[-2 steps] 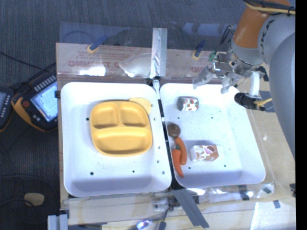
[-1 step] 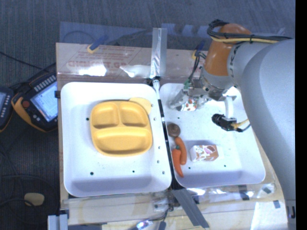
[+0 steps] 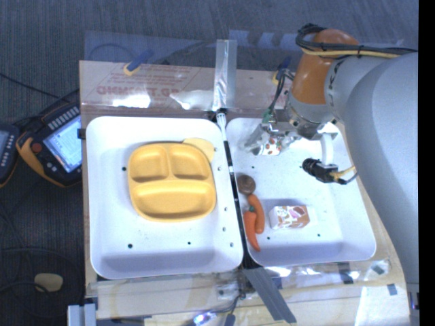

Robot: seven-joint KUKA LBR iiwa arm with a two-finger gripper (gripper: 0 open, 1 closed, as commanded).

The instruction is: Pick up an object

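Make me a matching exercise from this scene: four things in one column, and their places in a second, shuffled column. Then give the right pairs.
Things:
1. yellow divided tray
2. carrot
3. small printed box
4. pincer

Places:
A. right bin, along its left wall
B. right bin, far end
C. left bin, middle
D. right bin, near part, just right of the carrot

Pairs: 1-C, 2-A, 3-D, 4-B

The grey arm [image 3: 380, 107] is reaching in from the right, orange wrist band up top, gripper [image 3: 272, 141] hanging low, pointing down.
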